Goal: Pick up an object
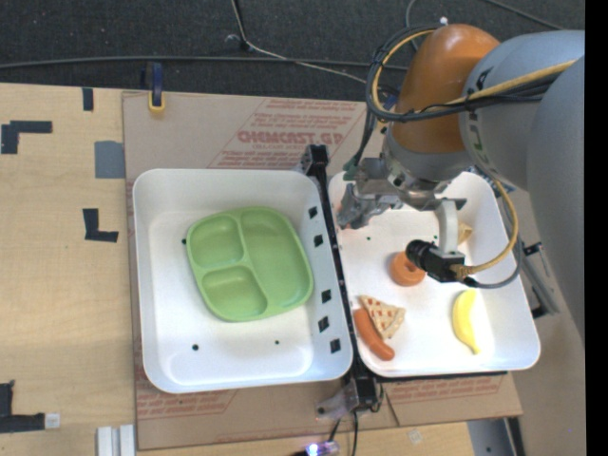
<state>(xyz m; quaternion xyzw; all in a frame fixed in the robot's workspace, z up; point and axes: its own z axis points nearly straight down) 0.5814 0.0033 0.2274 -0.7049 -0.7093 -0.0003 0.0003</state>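
Note:
The right bin [494, 354] holds an orange ring [407, 271], a pizza slice [384, 315], a red sausage [373, 336] and a yellow banana [465, 321]. A small tan piece [465, 234] peeks out beside the arm's cable. My gripper [353, 209] hangs over the far left part of this bin, close to the divider between the bins. It is up and to the left of the orange ring, apart from it. No object shows at its tip.
The left bin [157, 255] carries a green divided plate [249, 263]. A black fitting with cables [432, 257] sits right beside the orange ring. The arm's grey body [532, 112] covers the right bin's far right corner. Cardboard [275, 131] lies under both bins.

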